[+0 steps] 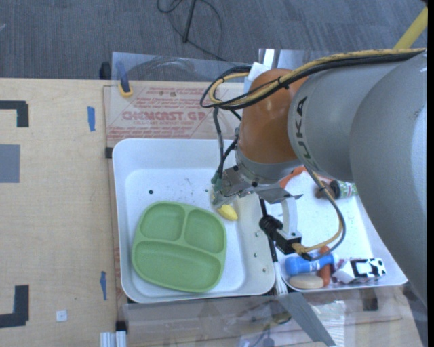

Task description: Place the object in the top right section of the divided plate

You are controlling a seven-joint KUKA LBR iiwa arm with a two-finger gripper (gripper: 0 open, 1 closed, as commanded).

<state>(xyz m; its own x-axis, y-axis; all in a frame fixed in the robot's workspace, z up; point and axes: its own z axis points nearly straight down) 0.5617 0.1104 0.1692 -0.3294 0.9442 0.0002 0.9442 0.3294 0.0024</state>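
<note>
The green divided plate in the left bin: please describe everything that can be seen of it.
The green divided plate is pale green, looks like matte plastic, and has a rounded outline with a raised rim. Ridges split it into three sections: two smaller ones along its far side and one larger one along its near side. All three look bare. It lies flat on the floor of the left white bin, toward the near left corner. A small yellow object lies just beyond its upper right edge, close to it; whether they touch is unclear.

Floor [81,34]: dark grey carpet along the far side, a black cable [182,20] trailing over it.
Bench [47,203]: pale plywood at left (blue tape marks, black squares).
Light: even, soft shadows.
</note>
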